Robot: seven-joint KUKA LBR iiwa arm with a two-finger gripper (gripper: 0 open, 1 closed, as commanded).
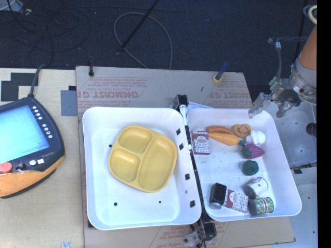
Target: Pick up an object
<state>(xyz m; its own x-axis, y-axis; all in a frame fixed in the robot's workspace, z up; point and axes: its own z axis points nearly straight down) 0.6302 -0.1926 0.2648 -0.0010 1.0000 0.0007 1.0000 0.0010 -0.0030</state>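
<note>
Jaws (272, 102): at the right bin's far right corner, above its rim; spread apart, nothing between them.
Right shallow white bin (287, 159): orange plastic carrot (223, 135), small pretzel (241, 129), purple lump (253, 150), dark green ball (251, 167), black block (217, 194), green-labelled can (261, 205).
Left shallow white bin (98, 164): yellow three-compartment plastic plate (142, 157), near the middle.

Right bin (287, 190) centre bare, toys crowding far and near ends
</note>
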